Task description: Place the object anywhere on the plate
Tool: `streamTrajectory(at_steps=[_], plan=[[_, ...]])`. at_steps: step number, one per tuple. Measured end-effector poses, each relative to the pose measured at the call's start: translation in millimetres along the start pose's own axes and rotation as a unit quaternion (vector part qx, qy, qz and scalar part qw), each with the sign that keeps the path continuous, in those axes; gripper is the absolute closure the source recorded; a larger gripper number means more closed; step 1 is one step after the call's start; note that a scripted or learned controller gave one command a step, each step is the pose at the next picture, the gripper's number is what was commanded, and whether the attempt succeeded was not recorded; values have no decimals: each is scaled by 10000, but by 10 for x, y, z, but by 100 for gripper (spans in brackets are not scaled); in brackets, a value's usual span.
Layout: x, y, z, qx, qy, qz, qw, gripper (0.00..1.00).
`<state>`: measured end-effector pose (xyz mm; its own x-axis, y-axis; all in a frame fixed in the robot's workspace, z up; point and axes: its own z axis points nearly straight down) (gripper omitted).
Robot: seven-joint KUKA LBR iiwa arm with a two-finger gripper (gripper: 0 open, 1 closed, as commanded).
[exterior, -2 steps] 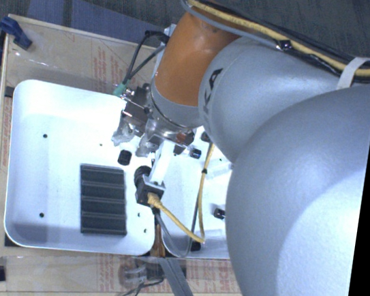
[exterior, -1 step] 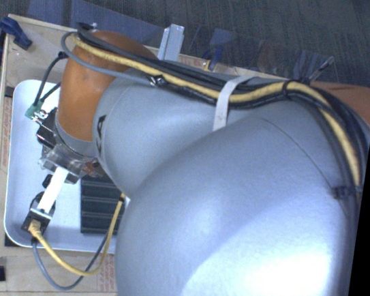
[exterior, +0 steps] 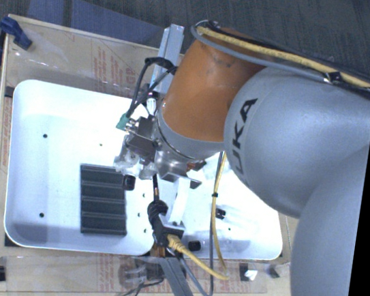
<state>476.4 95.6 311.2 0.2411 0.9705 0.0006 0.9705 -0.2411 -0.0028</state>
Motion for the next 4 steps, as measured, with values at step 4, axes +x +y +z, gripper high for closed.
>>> streamTrajectory(at_steps=[4], plan=[[-107, 28, -807, -7, 7, 488, 9988, 100]])
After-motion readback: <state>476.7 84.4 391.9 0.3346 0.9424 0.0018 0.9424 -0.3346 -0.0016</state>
